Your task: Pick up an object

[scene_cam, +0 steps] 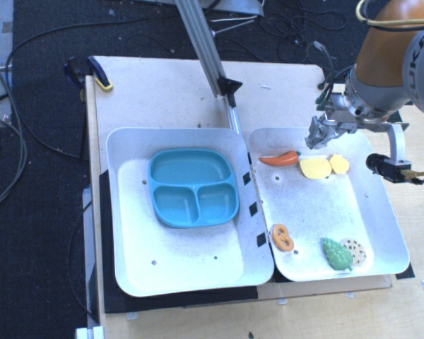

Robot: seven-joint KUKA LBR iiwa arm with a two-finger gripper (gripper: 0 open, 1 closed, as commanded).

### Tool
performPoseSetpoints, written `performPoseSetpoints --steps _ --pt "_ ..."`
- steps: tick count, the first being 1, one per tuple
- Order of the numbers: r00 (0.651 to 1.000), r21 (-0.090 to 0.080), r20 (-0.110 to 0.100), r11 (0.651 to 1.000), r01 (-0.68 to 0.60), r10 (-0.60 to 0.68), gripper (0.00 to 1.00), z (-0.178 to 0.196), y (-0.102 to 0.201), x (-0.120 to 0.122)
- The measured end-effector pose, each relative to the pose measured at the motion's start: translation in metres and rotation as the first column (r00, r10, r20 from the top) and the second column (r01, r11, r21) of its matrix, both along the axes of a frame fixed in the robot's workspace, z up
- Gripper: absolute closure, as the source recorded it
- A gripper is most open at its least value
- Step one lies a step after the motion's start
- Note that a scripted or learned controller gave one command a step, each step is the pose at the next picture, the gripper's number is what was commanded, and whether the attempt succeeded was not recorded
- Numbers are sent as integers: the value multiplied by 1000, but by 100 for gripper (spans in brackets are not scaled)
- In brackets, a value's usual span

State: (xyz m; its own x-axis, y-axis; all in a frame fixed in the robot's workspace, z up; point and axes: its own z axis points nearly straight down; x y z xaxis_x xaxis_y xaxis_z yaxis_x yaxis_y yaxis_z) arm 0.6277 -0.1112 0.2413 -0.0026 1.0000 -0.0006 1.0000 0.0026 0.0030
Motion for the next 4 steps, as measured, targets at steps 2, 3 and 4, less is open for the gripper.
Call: performPoseSetpoints --steps 2,3,4 --pt "1000 1 -5 1000 -2 2 100 -6 98 -15" --pt "1000 1 -2 1000 -1 1 100 0 145 -16" --pt "1000 0 -5 1000 -2 2 100 -3 203 -33"
